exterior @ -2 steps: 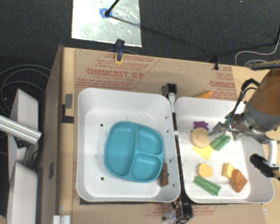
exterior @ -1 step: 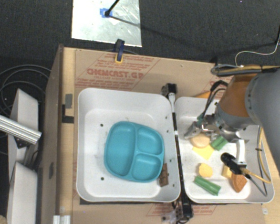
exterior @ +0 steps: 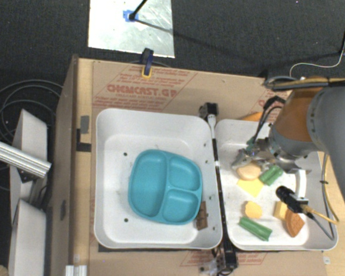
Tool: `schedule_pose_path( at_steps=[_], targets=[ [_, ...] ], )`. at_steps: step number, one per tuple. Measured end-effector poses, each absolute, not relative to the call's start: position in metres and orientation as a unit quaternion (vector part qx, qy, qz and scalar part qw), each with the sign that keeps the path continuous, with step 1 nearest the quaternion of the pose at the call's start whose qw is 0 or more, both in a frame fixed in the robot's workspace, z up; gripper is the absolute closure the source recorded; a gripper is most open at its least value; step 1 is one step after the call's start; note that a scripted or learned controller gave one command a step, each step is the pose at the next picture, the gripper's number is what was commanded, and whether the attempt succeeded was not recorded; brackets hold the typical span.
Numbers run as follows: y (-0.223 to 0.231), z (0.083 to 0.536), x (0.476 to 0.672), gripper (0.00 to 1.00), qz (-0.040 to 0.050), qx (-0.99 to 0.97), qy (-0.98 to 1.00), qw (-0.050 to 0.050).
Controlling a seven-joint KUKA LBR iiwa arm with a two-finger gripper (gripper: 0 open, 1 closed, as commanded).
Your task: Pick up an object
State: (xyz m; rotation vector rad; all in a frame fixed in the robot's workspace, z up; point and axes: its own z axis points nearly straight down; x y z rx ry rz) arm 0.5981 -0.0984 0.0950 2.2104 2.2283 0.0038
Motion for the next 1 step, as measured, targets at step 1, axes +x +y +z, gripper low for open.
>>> schedule_pose_path(
  at_steps=[1],
  targets=[
    [-0.0163,0.2173,0.5883,1.0,0.0055,0.703,0.712,0.003]
  ],
)
